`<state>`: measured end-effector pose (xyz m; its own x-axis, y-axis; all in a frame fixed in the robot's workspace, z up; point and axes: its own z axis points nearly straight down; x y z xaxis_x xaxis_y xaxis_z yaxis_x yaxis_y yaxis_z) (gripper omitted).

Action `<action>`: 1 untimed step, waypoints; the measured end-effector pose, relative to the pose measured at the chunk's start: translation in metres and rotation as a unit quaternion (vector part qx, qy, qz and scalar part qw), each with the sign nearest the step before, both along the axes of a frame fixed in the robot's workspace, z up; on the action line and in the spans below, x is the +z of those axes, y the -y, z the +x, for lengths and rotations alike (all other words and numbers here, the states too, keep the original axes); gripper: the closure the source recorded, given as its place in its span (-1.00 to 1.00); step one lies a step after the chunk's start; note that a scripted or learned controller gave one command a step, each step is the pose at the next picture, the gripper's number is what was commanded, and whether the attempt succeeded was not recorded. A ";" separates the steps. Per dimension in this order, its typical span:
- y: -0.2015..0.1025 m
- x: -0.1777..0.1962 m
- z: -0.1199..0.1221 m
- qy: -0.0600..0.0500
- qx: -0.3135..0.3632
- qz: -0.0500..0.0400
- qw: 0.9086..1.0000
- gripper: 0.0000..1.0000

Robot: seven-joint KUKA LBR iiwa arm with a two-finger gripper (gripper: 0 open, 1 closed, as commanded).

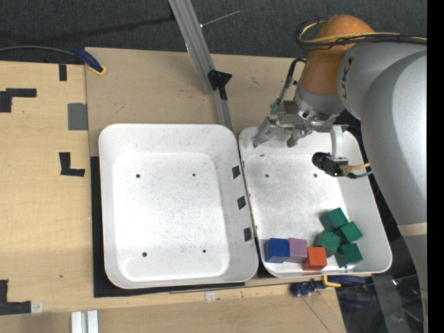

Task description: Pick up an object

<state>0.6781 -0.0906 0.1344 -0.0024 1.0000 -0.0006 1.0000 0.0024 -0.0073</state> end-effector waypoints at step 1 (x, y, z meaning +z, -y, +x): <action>-0.001 0.015 0.002 0.003 0.001 0.000 1.000 1.00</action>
